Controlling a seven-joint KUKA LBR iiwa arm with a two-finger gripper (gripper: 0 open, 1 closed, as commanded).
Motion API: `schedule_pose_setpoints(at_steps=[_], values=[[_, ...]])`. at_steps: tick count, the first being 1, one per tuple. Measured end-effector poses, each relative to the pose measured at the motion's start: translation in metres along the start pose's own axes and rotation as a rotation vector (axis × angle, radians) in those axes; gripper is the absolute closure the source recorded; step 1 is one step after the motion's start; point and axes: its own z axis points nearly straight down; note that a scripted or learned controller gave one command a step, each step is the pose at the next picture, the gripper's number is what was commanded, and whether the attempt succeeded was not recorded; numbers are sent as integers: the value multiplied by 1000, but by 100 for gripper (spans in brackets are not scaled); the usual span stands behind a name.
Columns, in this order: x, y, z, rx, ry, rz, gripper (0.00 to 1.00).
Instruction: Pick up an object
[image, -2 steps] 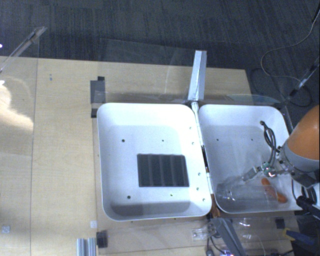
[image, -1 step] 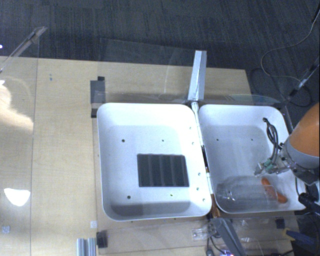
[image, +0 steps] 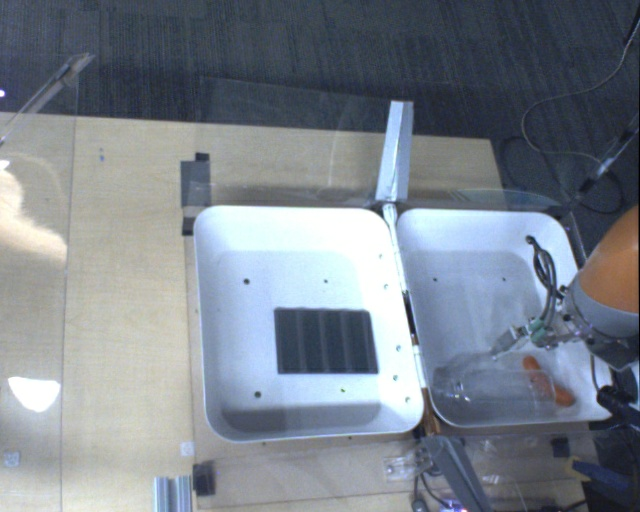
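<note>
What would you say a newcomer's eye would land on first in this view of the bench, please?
Probably the dark ribbed pad, lying flat in the middle of the left bin and stark against the white. Next, the arm with its orange band at the right edge, its gripper low over the right bin. Just below the gripper lies a clear plastic item with small orange pieces at its right end.
</note>
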Motion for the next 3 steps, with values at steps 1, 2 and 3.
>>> schedule_pose_setpoints(at_steps=[1,2,3], values=[[-11,-7,12,8,4,-26,0],[-12,-3,0,0,-1,-28,100],[-12,-3,0,0,-1,-28,0]])
